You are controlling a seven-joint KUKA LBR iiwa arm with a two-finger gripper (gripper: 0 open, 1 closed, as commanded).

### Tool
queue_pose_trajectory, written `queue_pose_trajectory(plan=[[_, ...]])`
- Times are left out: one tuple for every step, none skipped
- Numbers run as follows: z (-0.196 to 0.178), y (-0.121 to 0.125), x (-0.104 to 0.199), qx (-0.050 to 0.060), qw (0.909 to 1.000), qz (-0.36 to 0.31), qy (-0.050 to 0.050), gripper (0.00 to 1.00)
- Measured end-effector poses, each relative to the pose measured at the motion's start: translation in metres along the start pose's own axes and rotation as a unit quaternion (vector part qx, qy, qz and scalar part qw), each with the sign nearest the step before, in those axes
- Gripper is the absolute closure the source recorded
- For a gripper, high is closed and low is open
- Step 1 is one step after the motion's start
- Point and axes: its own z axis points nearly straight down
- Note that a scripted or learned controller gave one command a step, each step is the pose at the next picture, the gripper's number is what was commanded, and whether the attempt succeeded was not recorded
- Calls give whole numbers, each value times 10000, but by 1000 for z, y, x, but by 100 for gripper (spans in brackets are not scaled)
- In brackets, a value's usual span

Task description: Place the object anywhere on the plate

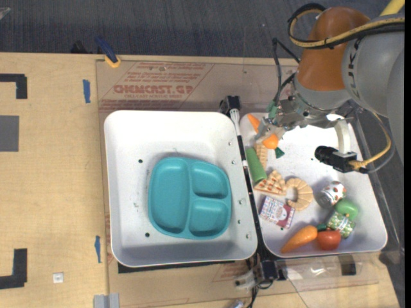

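The pincer (275, 128) is seen at the upper left of the right bin (372, 236), over a small orange piece (270, 140); its closure cannot be told. The teal plate (190, 197) lies lower left, in the left bin (122, 172).

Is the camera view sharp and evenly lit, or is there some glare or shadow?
Camera view: mostly sharp; the teal plate is evenly lit, with a soft shadow at its lower edge; the right bin looks brighter, nearly washed out beside the arm; the gripper is slightly blurred.
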Motion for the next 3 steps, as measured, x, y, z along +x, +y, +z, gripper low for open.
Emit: queue_pose_trajectory(plan=[[-8, -39, 91, 21, 9927, -1204, 14, 100], [-54, -32, 165, -21, 9950, -994, 12, 100], [-42, -70, 235, 40, 9999, -117, 13, 100]])
